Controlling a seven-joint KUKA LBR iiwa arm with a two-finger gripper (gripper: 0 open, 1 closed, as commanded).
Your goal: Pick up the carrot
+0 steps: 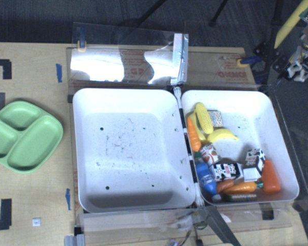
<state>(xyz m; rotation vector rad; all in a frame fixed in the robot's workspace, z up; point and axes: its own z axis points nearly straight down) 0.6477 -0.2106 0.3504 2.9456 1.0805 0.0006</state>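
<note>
The right bin [246,111] holds a crowded pile of toy food along its left and front sides. A long orange carrot-like piece [193,135] lies against the bin's left wall, beside a yellow corn cob [204,118]. Another orange, cone-shaped piece [270,177] stands near the front right corner. A third orange piece [239,187] lies flat along the front wall. I cannot tell which of these orange pieces is the carrot.
A yellow fruit [223,135], a blue bottle [206,178] and small black-and-white cartons [226,170] crowd around the orange pieces. The left bin [126,142] sits beside the right one. A green divided plate [23,136] rests on the bench at far left.
</note>
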